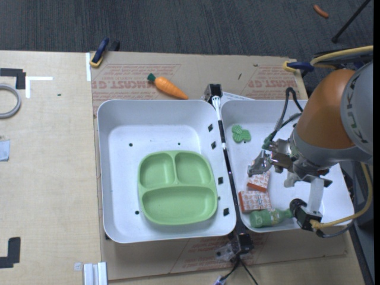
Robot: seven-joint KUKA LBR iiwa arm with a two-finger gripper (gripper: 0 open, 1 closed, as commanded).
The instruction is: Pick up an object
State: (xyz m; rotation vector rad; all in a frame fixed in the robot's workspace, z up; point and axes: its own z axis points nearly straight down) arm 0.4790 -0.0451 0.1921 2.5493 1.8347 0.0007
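Two shallow white bins with smooth, shiny walls sit side by side on a flat brown sheet of cardboard. The left bin [113, 159] holds a light green plastic plate [177, 187] with rounded corners and three sunken parts; it lies flat near the middle of the bin, a bit toward the near edge. The right bin [237, 111] is partly covered by the big grey arm with its round orange band [326, 114], so the bin's right side is hard to see. The gripper [259, 165] is low over the middle of the right bin, and a small red and white packet [259, 184] lies right under its tip. I cannot tell if the fingers are apart or together, because they are small and dark metal parts crowd around them. Just nearer, a wider red and white packet [255, 200] lies flat, and a green bottle [268, 218] lies on its side along the near edge of the right bin, with one end hidden behind a black part of the arm. A small bumpy green toy [240, 135] sits near the far left corner of the right bin; its shape is hard to make out. On the cardboard beyond the far edge of the left bin lies an orange toy carrot [168, 86] with a green end.
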